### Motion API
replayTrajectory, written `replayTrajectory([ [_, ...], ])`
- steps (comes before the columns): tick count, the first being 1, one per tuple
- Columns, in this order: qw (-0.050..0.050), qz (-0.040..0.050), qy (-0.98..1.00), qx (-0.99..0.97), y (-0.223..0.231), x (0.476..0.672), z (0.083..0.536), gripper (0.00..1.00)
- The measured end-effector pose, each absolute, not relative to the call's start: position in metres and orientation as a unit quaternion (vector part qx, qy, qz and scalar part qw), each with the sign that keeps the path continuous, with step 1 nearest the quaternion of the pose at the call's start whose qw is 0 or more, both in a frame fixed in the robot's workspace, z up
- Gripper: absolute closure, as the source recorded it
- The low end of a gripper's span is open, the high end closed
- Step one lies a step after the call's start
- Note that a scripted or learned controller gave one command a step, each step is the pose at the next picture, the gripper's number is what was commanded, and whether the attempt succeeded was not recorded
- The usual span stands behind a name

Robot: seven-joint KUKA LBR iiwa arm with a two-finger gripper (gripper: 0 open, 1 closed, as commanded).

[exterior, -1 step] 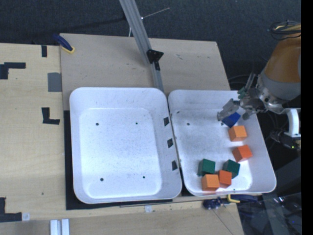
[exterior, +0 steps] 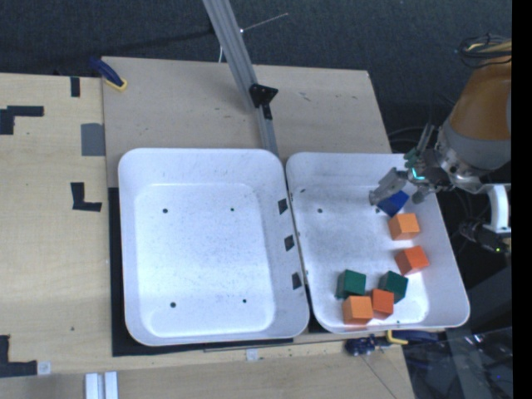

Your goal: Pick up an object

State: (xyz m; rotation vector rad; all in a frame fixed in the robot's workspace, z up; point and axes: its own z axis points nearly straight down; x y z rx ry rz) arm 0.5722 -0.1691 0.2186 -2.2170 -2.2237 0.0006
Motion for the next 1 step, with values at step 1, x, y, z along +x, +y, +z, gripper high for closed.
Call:
replayTrajectory([
  [1, 0.002, 0.0021, -0.708, -0.707, -0.1685, 0.5662, 0.1736, 0.00],
])
